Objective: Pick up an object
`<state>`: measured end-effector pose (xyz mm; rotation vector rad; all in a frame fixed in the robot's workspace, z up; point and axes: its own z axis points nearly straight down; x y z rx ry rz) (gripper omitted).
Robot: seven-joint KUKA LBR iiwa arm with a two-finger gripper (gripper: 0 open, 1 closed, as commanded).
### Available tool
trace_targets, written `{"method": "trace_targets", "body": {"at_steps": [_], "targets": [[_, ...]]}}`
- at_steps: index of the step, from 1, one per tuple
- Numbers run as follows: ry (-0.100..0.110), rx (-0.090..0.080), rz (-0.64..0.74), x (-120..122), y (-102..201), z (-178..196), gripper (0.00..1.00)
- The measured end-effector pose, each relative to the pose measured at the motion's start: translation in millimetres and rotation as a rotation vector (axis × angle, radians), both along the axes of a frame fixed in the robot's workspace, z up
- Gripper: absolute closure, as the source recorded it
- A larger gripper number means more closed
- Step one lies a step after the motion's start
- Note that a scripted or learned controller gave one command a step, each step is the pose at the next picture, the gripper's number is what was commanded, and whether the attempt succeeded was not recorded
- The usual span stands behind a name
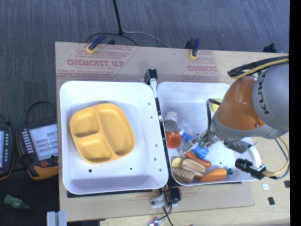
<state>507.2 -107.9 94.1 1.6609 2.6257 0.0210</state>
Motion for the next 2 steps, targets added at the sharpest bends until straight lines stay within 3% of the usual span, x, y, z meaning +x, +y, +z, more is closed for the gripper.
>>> {"method": "trace_targets", "body": {"at_steps": [1,2], "targets": [[0.000,0.023,-0.600,5,0,0,0.00],[0.000,0.019,-0.605,5,-3,10,1.00]]}}
